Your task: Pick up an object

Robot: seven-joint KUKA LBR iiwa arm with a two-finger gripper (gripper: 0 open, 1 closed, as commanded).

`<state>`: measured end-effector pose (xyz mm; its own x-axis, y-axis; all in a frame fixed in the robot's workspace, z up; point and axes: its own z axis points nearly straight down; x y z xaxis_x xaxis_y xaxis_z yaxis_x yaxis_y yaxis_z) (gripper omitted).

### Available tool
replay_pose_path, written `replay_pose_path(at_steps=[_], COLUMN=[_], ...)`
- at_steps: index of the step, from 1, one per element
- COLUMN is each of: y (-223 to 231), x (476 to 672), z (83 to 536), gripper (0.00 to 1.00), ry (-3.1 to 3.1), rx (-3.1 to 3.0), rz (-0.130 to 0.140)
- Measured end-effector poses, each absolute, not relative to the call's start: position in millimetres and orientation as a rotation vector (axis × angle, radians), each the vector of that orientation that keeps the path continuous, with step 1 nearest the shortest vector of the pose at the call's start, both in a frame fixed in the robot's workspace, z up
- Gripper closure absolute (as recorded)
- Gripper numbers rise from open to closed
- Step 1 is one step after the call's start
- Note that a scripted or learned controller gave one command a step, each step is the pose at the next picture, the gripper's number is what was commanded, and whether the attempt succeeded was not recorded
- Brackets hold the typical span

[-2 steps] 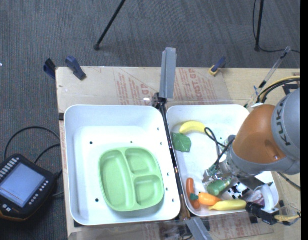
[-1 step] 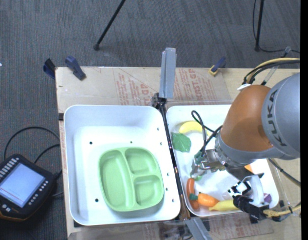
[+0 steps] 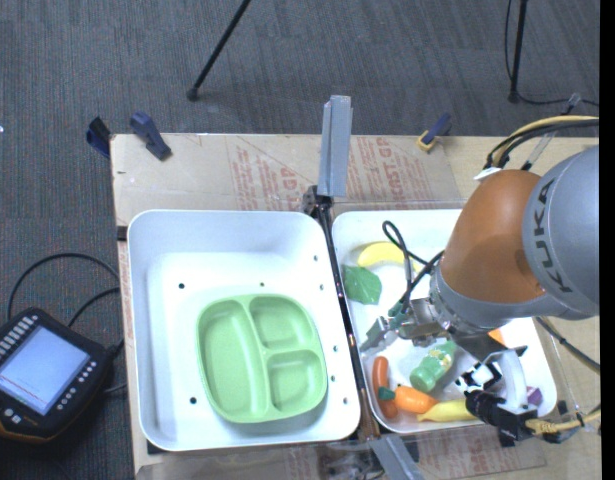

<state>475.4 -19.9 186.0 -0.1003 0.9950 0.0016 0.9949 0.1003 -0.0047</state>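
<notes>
In the camera view, two white bins are seen side by side on the surface. The left bin [image 3: 157, 268] carries a green divided tray [image 3: 262, 356]. The right bin [image 3: 407, 218] holds the loose things: a yellow banana [image 3: 379, 254] near the far wall, a dark green piece [image 3: 363, 284] just beside it, a green cylindrical toy [image 3: 430, 368] toward the middle, and along the near wall a red piece [image 3: 381, 372], an orange carrot [image 3: 415, 399] and a yellow piece [image 3: 449, 410].

The arm [image 3: 517, 243] is reached in from the right and hangs over the right bin, so that much of the bin's middle and right side is hidden. The tool [image 3: 412, 328] is placed low, just above and beside the green cylindrical toy. Nothing is seen to be gripped, and whether the tool is spread or closed cannot be told, since its tip is blurred among cable and wrist.

The step in hand is judged to be the approach to a grasp. For the next move, the tool would need to be centred over one object, probably the green cylindrical toy, lowered around it and closed before any lift is attempted.
</notes>
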Motion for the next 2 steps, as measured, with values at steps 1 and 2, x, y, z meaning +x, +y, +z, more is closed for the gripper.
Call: replay_pose_path(at_steps=[1, 2], y=[-90, -88], x=[474.7, 478.3], z=[163, 92], gripper=[0.00, 0.00], ry=[-2.494, -2.539], rx=[-1.900, -1.855], rz=[0.004, -0.009])
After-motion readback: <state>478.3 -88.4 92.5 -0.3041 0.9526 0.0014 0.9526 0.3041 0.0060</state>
